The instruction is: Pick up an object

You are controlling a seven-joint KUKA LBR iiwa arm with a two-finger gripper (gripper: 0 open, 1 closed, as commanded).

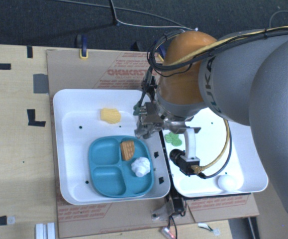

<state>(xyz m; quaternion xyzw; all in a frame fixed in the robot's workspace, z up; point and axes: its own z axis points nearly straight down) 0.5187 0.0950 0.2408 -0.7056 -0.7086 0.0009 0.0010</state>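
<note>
Left bin [64, 133] holds a blue divided tray [119, 167] at its near right, long axis roughly left-right, slightly skewed. In the tray's far right compartment sits a tan waffle-like piece [128, 150], long axis near-far; a white crumpled lump [141, 167] lies just near of it, by the tray's right edge. A yellow corn-like piece [111, 115] lies on the bin floor farther back, long axis left-right, well apart from the tray. Right bin [248, 183] has a green leafy item [173, 139] by its left wall and a white ball [228, 182] at the near right. Arm [218, 78] reaches in from the right, orange band above the wrist, wrist pointing down over the wall between bins. Gripper [147, 125] sits at the left bin's right edge, just far of the tray; finger spacing cannot be told, nothing seen held.
</note>
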